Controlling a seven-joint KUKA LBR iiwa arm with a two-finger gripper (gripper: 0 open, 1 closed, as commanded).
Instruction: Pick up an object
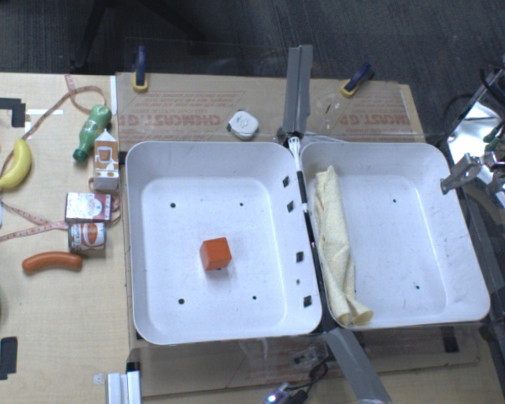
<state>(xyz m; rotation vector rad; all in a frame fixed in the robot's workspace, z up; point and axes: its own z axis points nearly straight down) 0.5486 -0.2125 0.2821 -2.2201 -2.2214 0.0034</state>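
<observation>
A small orange-red cube (215, 253) sits on the floor of the left white bin (151, 310), slightly below its middle. A cream cloth (336, 247), folded into a long strip, lies along the left wall of the right white bin (438, 310), running from the far side to the near corner.
A vertical grey post (298, 82) stands behind the seam between the bins. Left of the bins lie a banana (13, 167), green bottle (93, 130), small carton (106, 163), can (87, 236), sausage (51, 263) and measuring tape (243, 124). Metal hardware (475, 171) juts in at the right edge.
</observation>
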